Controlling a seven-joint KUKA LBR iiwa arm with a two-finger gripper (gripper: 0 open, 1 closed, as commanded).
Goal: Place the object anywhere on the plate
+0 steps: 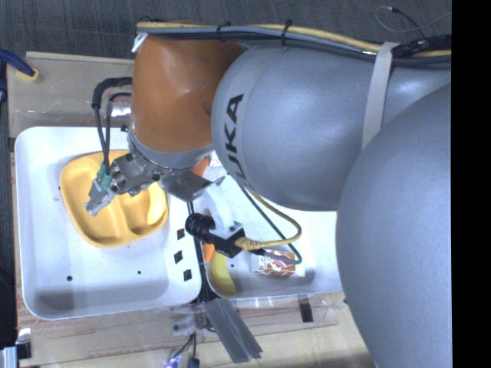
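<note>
Nearest, in the shallow white right bin [322, 244], lie a yellow, rounded object [219, 276] and a small printed packet in red and white [276, 265]. Both are partly hidden under the arm's cables. Either could be the thing to move. The yellow one looks smooth and curved, probably light and apt to roll, so it is best taken across its narrow middle. The packet looks flat, thin and limp, so pinching it at an edge would be hard.

Farther back, in the shallow white left bin [38, 205], sits the yellow plastic plate with moulded compartments [146, 213]. The hand [98, 194] hangs right over the plate's left part, tilted. A small greenish piece [100, 177] shows at the hand. I cannot tell whether it is a held object or part of the hand itself, nor how far the hand is open.

If the greenish piece is the object, it is small and light and already above the plate. If not, the object lies well apart from the hand, in the other bin.

Beyond, the grey arm with its orange band [307, 90] covers much of the wooden counter [61, 75].
</note>
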